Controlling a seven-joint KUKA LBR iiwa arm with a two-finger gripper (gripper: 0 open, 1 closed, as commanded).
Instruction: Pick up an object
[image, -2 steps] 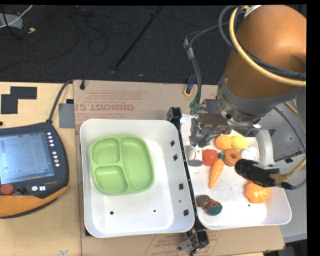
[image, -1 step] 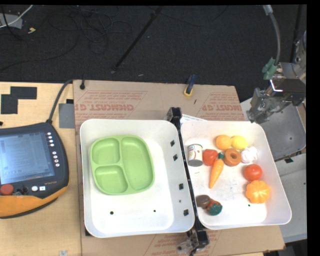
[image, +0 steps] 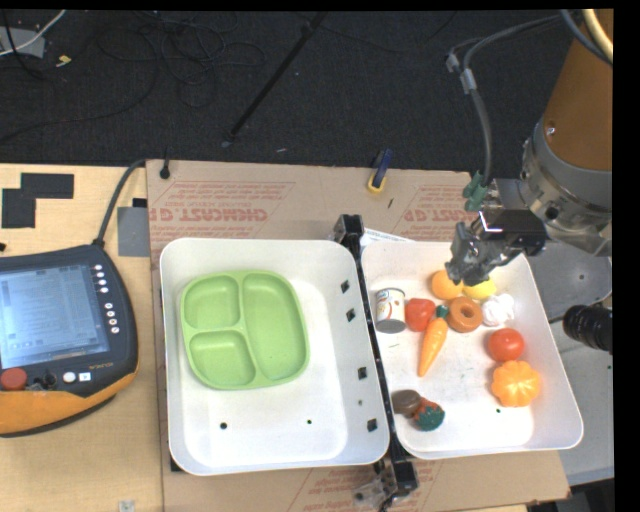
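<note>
Over the right bin (image: 560, 420), near its far edge, the gripper (image: 470, 268) hangs low above a cluster of toy food; whether its jaws are released or clenched cannot be told from this angle. Directly beneath it sit an orange fruit (image: 444, 284) and a yellow piece (image: 481, 290), with a brown ring doughnut (image: 464, 314) just nearer the camera and a white item (image: 498, 309) beside that. A carrot (image: 432, 346) lies slanted across the bin's middle, touching a small red piece (image: 420, 314), and a labelled can (image: 389, 309) lies by the bin's left wall. Toward the right edge rest a tomato (image: 506, 344) and a small pumpkin (image: 514, 384). Near the front left corner lies a brown and teal toy (image: 418, 409). A green divided plate (image: 244, 330) sits in the left bin (image: 190, 425).
</note>
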